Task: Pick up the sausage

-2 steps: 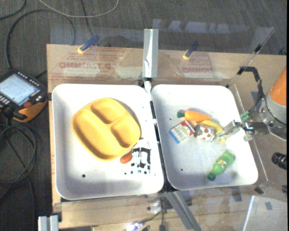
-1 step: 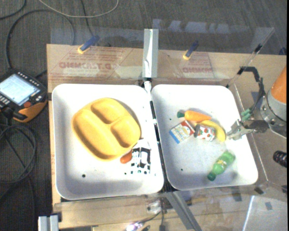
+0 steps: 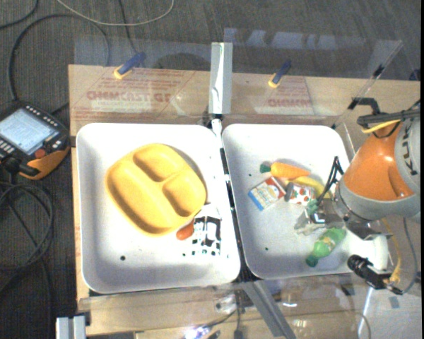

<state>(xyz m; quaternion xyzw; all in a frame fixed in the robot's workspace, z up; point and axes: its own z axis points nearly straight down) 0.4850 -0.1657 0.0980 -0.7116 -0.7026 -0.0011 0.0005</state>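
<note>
Left bin [image 3: 92, 260]: yellow divided plate [image 3: 157, 187] in the middle; sausage [image 3: 186, 231], red-orange, peeking out at the plate's near right edge, beside a black-and-white card [image 3: 207, 234]. Right bin [image 3: 268, 260]: carrot [image 3: 290, 169], small carton [image 3: 266, 192], banana [image 3: 307, 184], green bottle [image 3: 324, 246] near the right side. Gripper [image 3: 316, 217]: low over the right bin, well apart from the sausage; whether it is open or closed cannot be told.
</note>
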